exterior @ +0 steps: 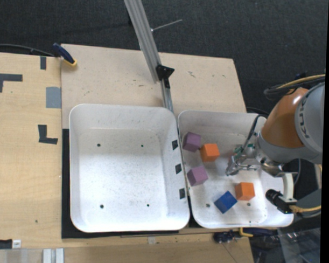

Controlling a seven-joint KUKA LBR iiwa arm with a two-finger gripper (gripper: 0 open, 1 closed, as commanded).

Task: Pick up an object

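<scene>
- The tool (237, 164) is hanging low inside the right bin (219, 120), among the blocks; whether it is released or clenched cannot be told from this angle.
- An orange block (210, 152) is lying just left of the tool, with a purple block (192, 141) touching or nearly touching its left side.
- A second purple block (197, 176) is sitting lower, near the bin's left wall.
- A blue block (225, 202) and another orange block (245, 191) are resting close together toward the front.
- The left bin (120, 170) is lying alongside on the wooden surface (24, 123).
- No readable writing is showing on anything.
</scene>
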